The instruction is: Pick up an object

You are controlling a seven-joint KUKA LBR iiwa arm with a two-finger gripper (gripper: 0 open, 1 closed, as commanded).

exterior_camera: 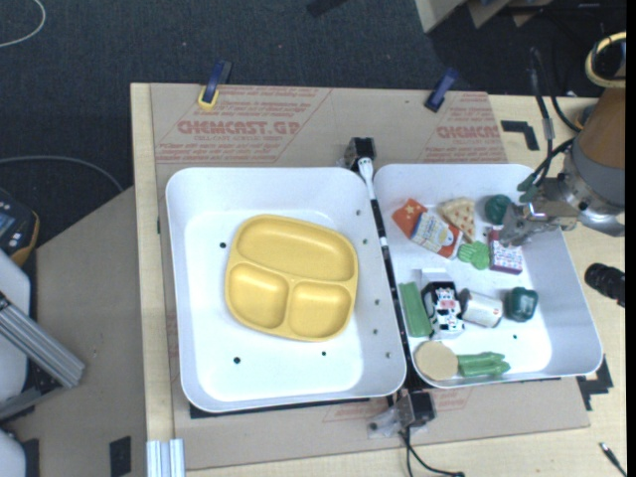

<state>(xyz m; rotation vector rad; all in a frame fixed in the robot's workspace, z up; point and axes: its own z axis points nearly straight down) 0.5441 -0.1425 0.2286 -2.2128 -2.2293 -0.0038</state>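
We're at the reach-in step, metal two-finger gripper (514, 229) low over the small purple-and-white packet (506, 255) in the right white bin (581, 311). Can't tell its state or whether it holds anything. Next we'd want a clean squeeze, then lift.

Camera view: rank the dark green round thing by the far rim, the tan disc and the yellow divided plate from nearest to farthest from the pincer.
Measured from the pincer, over the right bin:
1. Dark green round thing, just beside it toward the bin's far rim.
2. Tan disc, at the right bin's near edge.
3. Yellow divided plate, in the left bin.
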